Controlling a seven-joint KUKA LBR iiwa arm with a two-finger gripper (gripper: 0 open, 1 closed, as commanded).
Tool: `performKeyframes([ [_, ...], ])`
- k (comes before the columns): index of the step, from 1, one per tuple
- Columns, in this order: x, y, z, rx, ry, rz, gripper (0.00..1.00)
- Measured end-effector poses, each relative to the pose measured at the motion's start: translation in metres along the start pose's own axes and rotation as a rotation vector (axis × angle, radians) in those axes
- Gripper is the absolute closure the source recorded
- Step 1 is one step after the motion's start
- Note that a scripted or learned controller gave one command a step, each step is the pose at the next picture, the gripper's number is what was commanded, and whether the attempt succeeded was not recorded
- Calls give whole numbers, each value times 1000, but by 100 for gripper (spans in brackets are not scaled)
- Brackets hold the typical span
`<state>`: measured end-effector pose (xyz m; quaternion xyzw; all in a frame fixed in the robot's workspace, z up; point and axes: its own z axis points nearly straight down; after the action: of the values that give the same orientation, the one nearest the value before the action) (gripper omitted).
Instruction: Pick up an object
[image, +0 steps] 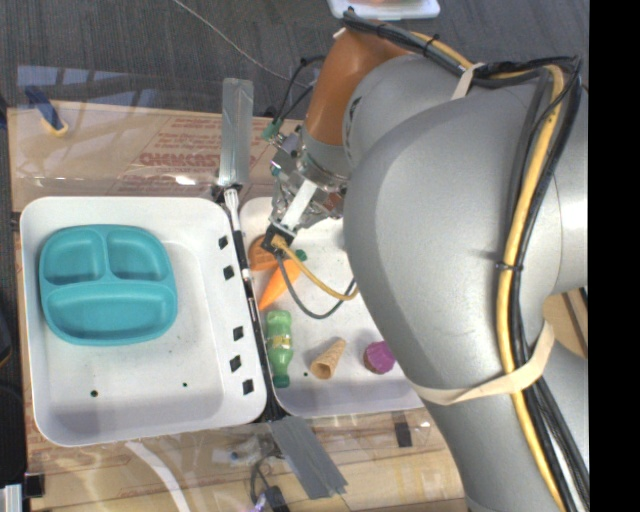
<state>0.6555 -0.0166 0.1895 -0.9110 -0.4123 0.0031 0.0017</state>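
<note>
Gripper (272, 240) is sitting at right bin's (345, 398) left edge, touching orange carrot (271, 284); finger state unclear. Green bottle (278, 345), cone (327, 358), purple piece (378, 357) are crowding the near edge.

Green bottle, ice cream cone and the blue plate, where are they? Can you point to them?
green bottle (278, 345), camera view, on the middle of its body.
ice cream cone (328, 358), camera view, on the middle of the cone.
blue plate (108, 283), camera view, on the ridge between its compartments.
</note>
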Motion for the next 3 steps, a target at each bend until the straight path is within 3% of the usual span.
performKeyframes([
  [1, -2, -66, -5, 5, -2, 316, 100],
  [2, 17, -110, 1, 2, -1, 617, 100],
  [3, -45, -159, 1, 3, -3, 628, 100],
])
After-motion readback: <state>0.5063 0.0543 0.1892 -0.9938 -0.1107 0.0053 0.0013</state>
